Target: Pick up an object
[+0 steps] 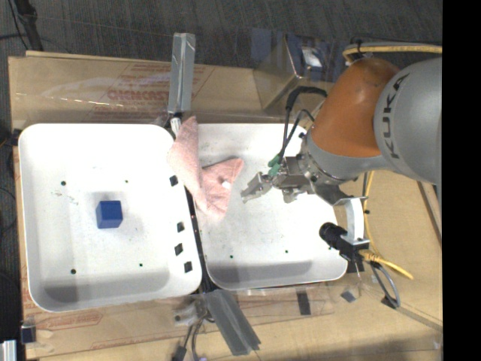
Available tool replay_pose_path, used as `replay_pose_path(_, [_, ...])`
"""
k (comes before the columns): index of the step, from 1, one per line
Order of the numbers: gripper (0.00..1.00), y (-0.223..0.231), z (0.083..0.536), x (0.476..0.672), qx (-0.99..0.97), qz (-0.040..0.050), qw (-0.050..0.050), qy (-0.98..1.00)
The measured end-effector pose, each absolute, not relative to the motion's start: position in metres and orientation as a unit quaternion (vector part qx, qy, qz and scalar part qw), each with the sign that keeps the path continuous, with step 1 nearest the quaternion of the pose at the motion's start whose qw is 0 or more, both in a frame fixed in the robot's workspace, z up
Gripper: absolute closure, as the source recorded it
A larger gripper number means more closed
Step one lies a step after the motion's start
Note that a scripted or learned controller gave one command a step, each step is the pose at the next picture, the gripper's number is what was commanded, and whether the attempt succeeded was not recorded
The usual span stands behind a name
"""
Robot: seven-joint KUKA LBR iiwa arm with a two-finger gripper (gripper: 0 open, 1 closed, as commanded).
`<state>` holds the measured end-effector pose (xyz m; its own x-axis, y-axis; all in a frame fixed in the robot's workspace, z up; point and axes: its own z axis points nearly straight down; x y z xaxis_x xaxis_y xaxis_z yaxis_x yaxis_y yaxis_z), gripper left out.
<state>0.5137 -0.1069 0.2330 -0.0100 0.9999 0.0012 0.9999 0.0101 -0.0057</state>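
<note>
A cardboard-covered bench (90,81) is sitting on a dark floor and carrying two shallow white bins side by side, with a grey bar (182,77) standing up behind the seam between them. Taking that seam as the landmark: the left bin (45,277) is lying to its left and holding a small blue cube (109,213) near its middle, well apart from the seam. The right bin (255,273) is lying to its right, and a pink cloth (207,175) is draping over the seam itself, most of it spilling into the right bin's upper left part. It is probably lying crumpled there simply because soft fabric slumps wherever it lands.

The arm (391,119) is reaching in from the right and hanging over the right bin, wrist tilted toward the seam. The gripper (252,189) is pointing at the cloth, its tip just beside the cloth's right edge. Nothing is showing between its fingers, but whether they are parted or closed I cannot tell. Judging by this, the cloth looks like the nearest candidate for picking.
</note>
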Motion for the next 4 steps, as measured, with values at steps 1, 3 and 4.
replay_pose_path(1, [0.0,-0.096,0.173,0.58,-0.645,0.0013,0.001,-0.764])
replay_pose_path(3, [0.0,-0.093,0.093,0.602,-0.568,0.0011,0.001,-0.823])
replay_pose_path(4, [0.0,-0.093,0.093,0.602,-0.568,0.0011,0.001,-0.823])
